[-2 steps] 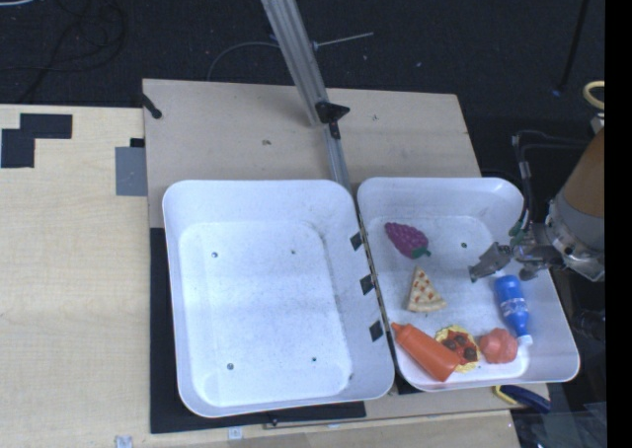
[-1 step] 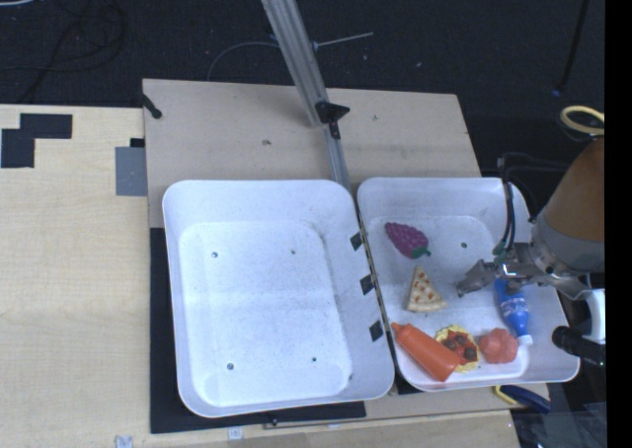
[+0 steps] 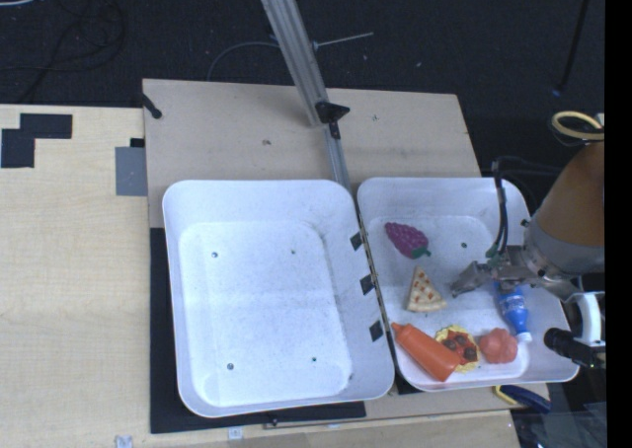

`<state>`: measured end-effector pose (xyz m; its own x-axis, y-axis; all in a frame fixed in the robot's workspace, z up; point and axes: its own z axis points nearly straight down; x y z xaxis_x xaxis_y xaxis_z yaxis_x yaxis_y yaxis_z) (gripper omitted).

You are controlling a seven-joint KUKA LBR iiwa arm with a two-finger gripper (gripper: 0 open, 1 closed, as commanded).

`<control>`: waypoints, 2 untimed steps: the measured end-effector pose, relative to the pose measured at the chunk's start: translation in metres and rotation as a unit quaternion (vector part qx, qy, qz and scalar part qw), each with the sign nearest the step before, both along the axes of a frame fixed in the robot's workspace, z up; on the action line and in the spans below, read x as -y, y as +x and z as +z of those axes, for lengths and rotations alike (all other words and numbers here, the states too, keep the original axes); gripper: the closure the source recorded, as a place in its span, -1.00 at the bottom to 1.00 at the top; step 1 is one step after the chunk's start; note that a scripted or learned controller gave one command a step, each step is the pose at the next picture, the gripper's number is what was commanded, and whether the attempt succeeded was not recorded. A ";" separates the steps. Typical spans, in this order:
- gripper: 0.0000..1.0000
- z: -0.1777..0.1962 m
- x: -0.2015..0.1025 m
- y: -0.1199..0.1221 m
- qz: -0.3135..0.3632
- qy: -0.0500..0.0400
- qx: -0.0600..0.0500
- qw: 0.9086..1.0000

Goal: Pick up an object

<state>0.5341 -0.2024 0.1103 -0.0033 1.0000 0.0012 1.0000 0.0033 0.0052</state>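
The gripper (image 3: 472,280) hangs low in the right bin (image 3: 464,201), its dark fingers reaching toward nine o'clock, and the view does not let me tell whether they are spread or pressed together; nothing shows between them.

The closest thing to take is the toy pizza slice (image 3: 426,292), lying flat on the bin floor just at eight o'clock of the fingertips, apart from them. It is probably light, stiff plastic, thin and low, so a pinch across its two long edges near the crust seems the surest hold; its flatness could let it slide away under a closing finger.

It is a tan wedge with reddish dots, its tip pointing toward twelve o'clock.

Around it in the same bin: a purple grape bunch (image 3: 406,238) at eleven o'clock of it, an orange carrot (image 3: 426,350) at six o'clock, a round red-and-yellow toy (image 3: 458,344), a red tomato-like piece (image 3: 498,345), and a blue-and-white bottle (image 3: 513,314) at four o'clock of the gripper. The left bin (image 3: 259,298) sits beside.
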 end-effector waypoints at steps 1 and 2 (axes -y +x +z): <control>1.00 0.008 0.002 -0.002 -0.002 -0.001 -0.002 1.000; 1.00 0.052 -0.003 -0.003 -0.002 -0.001 -0.001 1.000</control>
<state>0.5310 -0.1991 0.1622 0.0000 1.0000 -0.0009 1.0000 0.0000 0.0030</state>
